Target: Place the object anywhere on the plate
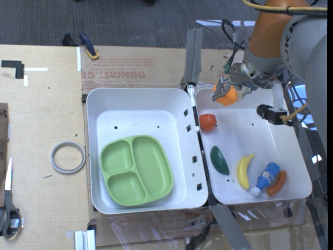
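Note:
A light green plate [136, 169] with three compartments lies in the left bin [99, 108], toward the front. My gripper [226, 91] hangs over the back left corner of the right bin [291, 139]. A small orange object [228, 97] sits between its fingers, raised off the bin floor. The plate is well to the left of the gripper and nearer the front.
On the right bin's floor lie a red tomato-like piece [207, 121], a dark green piece [219, 160], a yellow banana [244, 171], a blue and white bottle [266, 177] and a red sausage [277, 183]. A tape ring [68, 157] and scissors [8, 212] lie left of the bins.

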